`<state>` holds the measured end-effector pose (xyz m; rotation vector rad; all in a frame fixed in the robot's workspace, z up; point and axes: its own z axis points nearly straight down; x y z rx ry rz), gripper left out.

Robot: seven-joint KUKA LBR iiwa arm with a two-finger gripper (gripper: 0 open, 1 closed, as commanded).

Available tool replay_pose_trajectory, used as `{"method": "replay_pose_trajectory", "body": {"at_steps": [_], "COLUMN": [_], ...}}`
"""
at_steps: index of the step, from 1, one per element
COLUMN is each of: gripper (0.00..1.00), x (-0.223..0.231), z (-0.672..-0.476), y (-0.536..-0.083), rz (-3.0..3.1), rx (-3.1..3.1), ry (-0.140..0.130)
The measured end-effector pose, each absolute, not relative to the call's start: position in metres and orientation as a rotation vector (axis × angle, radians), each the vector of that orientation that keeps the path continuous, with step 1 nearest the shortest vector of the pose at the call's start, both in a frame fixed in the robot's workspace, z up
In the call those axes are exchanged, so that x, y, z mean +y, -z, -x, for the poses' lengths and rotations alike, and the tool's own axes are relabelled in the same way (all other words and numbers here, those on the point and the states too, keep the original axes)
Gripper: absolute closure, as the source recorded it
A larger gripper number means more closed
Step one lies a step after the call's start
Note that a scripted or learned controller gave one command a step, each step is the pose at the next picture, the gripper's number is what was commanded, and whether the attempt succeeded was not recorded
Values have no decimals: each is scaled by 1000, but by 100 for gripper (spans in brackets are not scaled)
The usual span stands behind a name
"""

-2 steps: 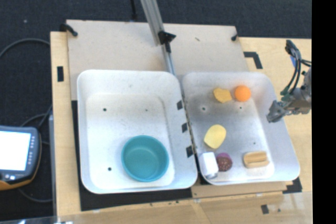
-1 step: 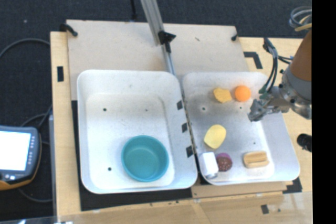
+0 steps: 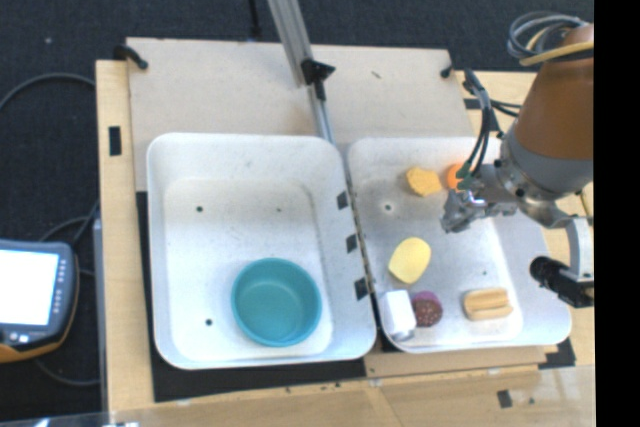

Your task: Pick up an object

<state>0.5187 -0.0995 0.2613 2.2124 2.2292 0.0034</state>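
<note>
The gripper (image 3: 462, 212) hangs over the right bin (image 3: 520, 330), nothing visible in its grasp; its opening cannot be judged. 5 candidate objects lie below, the yellow lemon-shaped piece (image 3: 409, 259) among them. The pick remains undone.

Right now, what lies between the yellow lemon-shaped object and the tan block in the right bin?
In the camera view, only bare white bin floor lies between the yellow lemon-shaped object and the tan block. The dark red ball sits below that stretch.

bowl (image 3: 277, 301) in left bin (image 3: 180, 165), five small objects in right bin (image 3: 380, 165)
</note>
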Motion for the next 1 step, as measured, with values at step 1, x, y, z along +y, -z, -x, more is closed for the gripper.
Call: {"method": "replay_pose_trajectory", "body": {"at_steps": [1], "gripper": [100], "x": [-47], "z": [-517], "y": [-265], "rz": [-2212], "rx": [2232], "ry": [-4]}}
